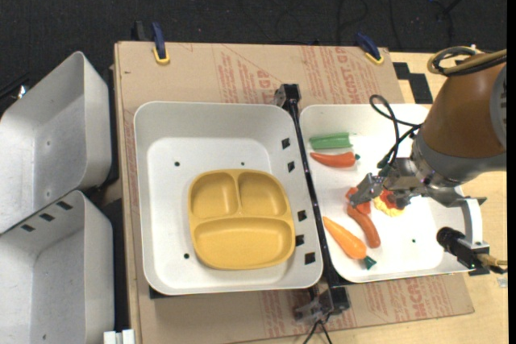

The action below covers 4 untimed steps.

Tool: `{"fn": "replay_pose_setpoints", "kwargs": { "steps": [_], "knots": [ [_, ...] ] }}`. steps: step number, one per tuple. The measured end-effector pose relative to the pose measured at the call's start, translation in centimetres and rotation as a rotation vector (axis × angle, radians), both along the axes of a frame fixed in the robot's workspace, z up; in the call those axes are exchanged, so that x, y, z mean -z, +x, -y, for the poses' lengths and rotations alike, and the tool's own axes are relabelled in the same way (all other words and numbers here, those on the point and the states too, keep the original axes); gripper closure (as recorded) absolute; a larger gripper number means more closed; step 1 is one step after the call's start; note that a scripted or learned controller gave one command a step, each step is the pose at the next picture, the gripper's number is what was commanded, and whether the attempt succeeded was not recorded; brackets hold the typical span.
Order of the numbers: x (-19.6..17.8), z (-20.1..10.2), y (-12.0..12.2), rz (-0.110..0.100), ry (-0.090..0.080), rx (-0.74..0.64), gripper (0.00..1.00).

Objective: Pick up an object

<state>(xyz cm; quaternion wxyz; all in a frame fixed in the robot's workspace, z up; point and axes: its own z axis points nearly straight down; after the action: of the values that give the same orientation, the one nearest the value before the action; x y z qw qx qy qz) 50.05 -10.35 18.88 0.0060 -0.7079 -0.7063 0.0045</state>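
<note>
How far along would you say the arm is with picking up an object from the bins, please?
Nothing looks lifted yet. The end effector is low in the right bin, close over a red-orange sausage-shaped piece, with a yellow item beside it. The carrot, red pepper and green piece lie on the bin floor. The grasp and lift remain.

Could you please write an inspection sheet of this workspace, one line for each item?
Surface: brown cardboard-covered bench bearing left white bin and right white bin.
Job's things: in the right bin, green toy vegetable, red toy pepper, orange toy carrot, red toy sausage, small yellow piece.
Clutter: yellow sectioned plastic plate in the left bin.
Gripper: gripper low above the red and yellow toys; grasp cannot be judged.
Cables: black cable looping by the arm.
Surroundings: two white tubs at left, dark floor.
</note>
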Motion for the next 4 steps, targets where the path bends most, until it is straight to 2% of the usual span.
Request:
{"fn": "replay_pose_setpoints", "kwargs": {
  "steps": [1, 3, 4],
  "knots": [
    [-0.7, 0.0, 0.3, 0.014, -0.002, -0.003, 0.00],
    [9.3, -0.8, 0.5, 0.010, -0.001, -0.001, 0.00],
    [8.1, -0.8, 0.6, 0.014, -0.002, 0.001, 1.00]
  ]
}}
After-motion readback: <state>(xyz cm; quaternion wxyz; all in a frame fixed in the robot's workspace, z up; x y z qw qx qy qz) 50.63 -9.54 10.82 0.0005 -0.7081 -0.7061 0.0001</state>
